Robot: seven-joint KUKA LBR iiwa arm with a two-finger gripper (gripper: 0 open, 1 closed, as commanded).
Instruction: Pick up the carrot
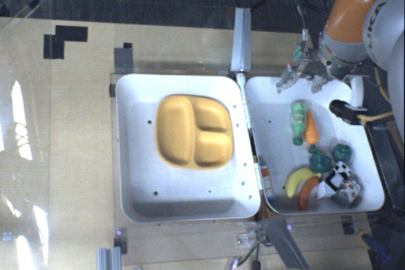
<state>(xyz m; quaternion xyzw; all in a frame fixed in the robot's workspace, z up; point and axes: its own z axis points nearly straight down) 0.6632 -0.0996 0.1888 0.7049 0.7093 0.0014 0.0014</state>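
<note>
The carrot [311, 128], small and orange, lies in the right bin [272, 98] near its middle, right against a green bottle [298, 122]. My gripper [300, 81] hangs over the bin's far edge, above and a little left of the carrot. Its fingers are spread open with nothing between them. It is apart from the carrot.
Near the right bin's front lie a banana [296, 179], a red-orange piece [308, 192], two teal items [320, 162] [342, 152], a black-and-white cube [340, 175] and a grey object [348, 193]. The left bin [133, 155] holds a yellow divided tray [193, 131].
</note>
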